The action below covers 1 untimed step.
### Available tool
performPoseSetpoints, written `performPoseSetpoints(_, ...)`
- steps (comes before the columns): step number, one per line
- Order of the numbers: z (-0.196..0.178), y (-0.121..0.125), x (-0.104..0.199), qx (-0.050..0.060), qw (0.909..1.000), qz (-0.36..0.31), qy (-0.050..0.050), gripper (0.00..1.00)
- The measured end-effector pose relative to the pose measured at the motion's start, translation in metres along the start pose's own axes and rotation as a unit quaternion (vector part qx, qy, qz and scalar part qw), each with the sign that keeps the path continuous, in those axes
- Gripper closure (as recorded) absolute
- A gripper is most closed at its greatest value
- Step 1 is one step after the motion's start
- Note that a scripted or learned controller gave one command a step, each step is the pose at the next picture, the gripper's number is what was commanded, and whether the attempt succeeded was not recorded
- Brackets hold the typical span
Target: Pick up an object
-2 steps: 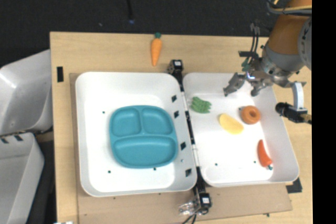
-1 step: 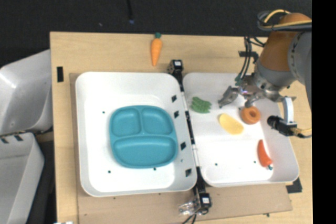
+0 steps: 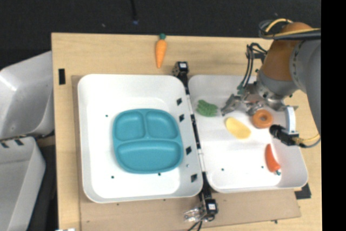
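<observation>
I see 4 items in right bin (image 3: 292, 173): green piece (image 3: 206, 108) at 9 o'clock, yellow piece (image 3: 238, 127) near centre, orange ring (image 3: 263, 118) at 3 o'clock, red piece (image 3: 272, 158) at 5 o'clock. Yellow piece nearest target; I judge it light, smooth, likely slippery plastic, best pinched across short width. Arm enters from 2 o'clock, wrist bent down over bin. Gripper (image 3: 231, 106) low between green and yellow pieces, fingers look spread, nothing between them. Blue plate (image 3: 147, 139) in left bin (image 3: 92, 170), carrot (image 3: 160, 51) on bench at 12 o'clock.
</observation>
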<state>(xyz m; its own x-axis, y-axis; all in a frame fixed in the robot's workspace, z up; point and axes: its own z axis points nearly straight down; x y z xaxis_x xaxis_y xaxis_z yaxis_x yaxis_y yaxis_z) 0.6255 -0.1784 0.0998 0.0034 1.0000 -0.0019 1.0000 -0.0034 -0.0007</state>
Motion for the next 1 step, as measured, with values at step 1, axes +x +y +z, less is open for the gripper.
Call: performPoseSetpoints(1, -0.0135, 0.0012, -0.0013, -0.003, 1.0000, 0.001, -0.001, 1.00)
